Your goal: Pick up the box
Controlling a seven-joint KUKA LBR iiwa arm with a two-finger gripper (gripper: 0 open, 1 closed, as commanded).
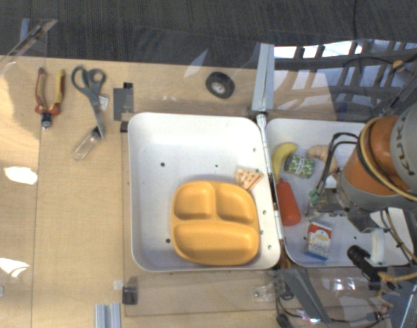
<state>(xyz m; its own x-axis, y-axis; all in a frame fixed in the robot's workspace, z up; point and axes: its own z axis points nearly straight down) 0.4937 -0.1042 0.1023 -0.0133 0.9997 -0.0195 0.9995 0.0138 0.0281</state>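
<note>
The box [318, 241] lies in the right bin [400, 260], just below the arm's pincer [326, 203], whose grip I cannot tell.

Box [318, 241] in right bin [400, 262]

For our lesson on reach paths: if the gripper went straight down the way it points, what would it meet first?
Probably the white floor of the right bin, just beside the small white, orange and blue box. The gripper sits partly under the arm, so depth is uncertain.
</note>
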